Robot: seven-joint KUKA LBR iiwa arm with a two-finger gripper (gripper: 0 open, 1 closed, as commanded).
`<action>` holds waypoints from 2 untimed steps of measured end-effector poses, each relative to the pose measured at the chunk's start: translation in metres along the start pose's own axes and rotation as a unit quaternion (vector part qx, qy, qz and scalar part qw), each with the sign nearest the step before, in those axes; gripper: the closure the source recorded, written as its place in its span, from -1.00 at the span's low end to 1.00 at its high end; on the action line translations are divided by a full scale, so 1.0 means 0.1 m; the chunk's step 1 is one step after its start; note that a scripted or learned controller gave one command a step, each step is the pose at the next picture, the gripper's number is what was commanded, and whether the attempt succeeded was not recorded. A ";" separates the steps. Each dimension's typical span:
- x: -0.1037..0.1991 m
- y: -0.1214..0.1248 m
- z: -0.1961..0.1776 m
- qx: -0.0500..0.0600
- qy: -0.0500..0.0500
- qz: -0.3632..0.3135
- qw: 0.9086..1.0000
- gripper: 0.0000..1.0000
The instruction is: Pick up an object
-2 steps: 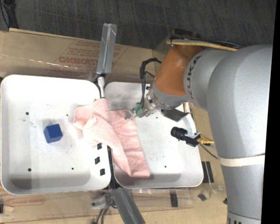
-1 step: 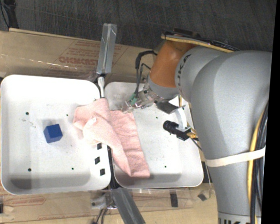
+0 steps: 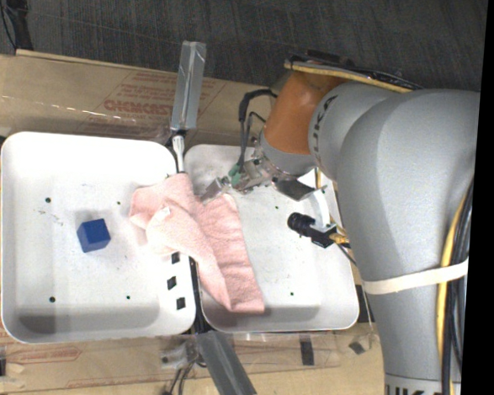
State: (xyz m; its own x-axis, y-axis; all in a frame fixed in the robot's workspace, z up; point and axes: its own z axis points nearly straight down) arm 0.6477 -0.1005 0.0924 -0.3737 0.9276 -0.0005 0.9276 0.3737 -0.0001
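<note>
Here the hand (image 3: 231, 181) sits low at the right bin's (image 3: 306, 311) far-left corner, touching the pink towel (image 3: 206, 236) draped across both bins' shared rims; grip state unclear. Blue cube (image 3: 93, 234) lies in open left bin (image 3: 27, 202).

— What sort of place is shown?

— A robotics lab or test cell. An industrial grey arm (image 3: 398, 211) is seen at three o'clock, over two white bins (image 3: 20, 303) set on taped cardboard sheets (image 3: 86, 88).

— What else points to it?

— Dark carpet (image 3: 243, 15) at twelve o'clock and loose cables (image 3: 459, 241) at the right — nothing domestic.
</note>
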 end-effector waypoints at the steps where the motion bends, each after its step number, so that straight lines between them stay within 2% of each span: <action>1: 0.09 -0.47 0.01 0.002 0.001 -0.035 0.999 -1.00; 2: 0.07 -0.65 -0.66 0.001 0.000 0.154 0.988 -1.00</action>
State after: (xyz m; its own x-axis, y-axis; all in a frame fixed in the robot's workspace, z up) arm 0.5844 -0.1179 0.1579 -0.0735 0.9973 -0.0001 0.9973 0.0735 -0.0018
